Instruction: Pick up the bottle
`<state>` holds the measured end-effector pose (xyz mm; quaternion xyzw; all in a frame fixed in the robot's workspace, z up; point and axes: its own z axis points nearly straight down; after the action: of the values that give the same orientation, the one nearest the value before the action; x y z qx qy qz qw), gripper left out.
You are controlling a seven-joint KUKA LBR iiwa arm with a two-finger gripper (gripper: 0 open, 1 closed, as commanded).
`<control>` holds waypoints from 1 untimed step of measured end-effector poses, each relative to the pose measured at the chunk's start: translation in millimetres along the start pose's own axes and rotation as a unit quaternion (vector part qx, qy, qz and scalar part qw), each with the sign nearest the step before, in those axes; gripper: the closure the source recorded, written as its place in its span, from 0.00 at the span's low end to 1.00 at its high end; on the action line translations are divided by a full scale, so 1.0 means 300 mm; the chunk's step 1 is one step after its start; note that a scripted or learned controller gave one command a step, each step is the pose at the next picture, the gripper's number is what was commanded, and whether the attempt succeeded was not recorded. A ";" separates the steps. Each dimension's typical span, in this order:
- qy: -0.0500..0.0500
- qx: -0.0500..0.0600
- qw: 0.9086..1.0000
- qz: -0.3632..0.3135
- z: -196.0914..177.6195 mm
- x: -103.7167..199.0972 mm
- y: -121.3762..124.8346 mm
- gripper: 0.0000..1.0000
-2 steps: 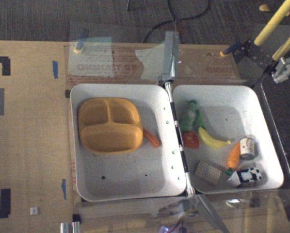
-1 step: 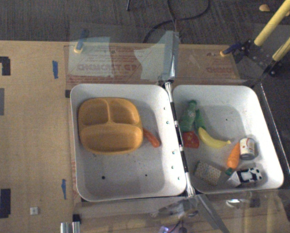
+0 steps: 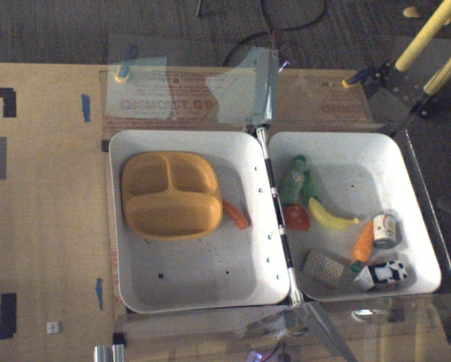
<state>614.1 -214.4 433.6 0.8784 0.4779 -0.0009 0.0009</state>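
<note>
In the camera view, two white bins are seen side by side on the counter [image 3: 44, 225], and the bottle [image 3: 295, 178] is found in the right bin [image 3: 346, 145], lying along its left wall next to the divider. It is green, with a rounded cap end toward the far side and a red patch [image 3: 296, 217] at its near end. A banana [image 3: 329, 216] is pressed close against its right side, so a grasp could be fouled by the fruit or blocked by the bin wall, and the curved body could be squeezed out sideways. A carrot [image 3: 363, 241], a can [image 3: 385, 230] and a grey sponge [image 3: 323, 267] are scattered nearer the front. An orange divided plate [image 3: 170, 194] is held in the left bin [image 3: 203, 277]. The state of the gripper cannot be told.
</note>
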 end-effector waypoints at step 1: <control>0.000 0.000 0.993 0.117 0.001 0.118 0.137 1.00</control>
<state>667.9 -207.1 433.3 0.9282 0.3722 -0.0010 0.0006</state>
